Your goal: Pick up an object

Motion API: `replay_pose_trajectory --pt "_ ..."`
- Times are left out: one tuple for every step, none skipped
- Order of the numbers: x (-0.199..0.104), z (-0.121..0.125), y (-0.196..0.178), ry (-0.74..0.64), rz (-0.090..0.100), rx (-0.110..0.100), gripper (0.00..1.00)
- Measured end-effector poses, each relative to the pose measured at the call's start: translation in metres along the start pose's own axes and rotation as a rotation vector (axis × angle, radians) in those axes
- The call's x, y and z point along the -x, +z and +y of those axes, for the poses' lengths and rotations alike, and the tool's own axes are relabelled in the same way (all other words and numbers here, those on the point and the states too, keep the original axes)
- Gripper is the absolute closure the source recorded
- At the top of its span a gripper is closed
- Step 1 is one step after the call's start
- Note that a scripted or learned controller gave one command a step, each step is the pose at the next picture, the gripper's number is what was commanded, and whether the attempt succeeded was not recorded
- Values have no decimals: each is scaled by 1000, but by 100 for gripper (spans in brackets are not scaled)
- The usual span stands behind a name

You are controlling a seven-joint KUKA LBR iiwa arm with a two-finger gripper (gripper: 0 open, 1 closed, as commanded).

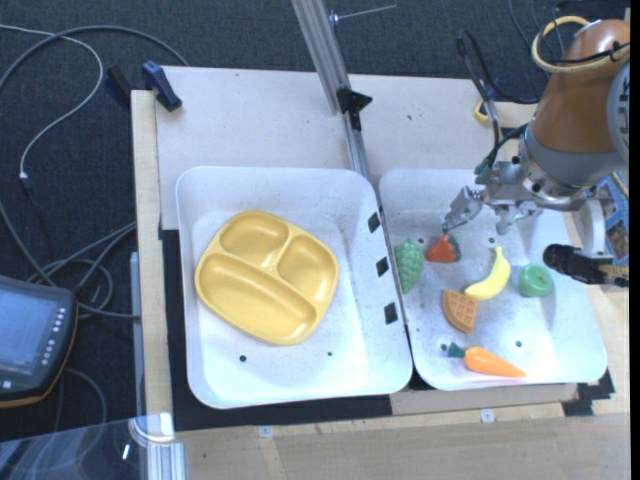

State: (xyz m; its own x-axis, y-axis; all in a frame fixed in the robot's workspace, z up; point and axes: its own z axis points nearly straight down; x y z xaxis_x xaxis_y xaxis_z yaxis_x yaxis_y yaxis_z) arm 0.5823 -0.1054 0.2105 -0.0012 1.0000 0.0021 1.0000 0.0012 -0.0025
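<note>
Six toys lie in the right bin (590, 353); the hand (478, 211), fingers spread and grasping nothing, hangs just above-right of the red strawberry (443, 250), its nearest target.

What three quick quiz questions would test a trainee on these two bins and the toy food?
1. True or false: the yellow plate lies in the left bin.
2. Which toy is nearest the gripper: A carrot, B strawberry, C waffle?
3. Fill in: the banana lies beside the green ____.

Key: 1 true; 2 B; 3 apple.
</note>
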Motion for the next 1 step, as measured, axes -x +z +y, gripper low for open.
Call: replay_pose_trajectory --pt "0 0 0 0 0 0 0"
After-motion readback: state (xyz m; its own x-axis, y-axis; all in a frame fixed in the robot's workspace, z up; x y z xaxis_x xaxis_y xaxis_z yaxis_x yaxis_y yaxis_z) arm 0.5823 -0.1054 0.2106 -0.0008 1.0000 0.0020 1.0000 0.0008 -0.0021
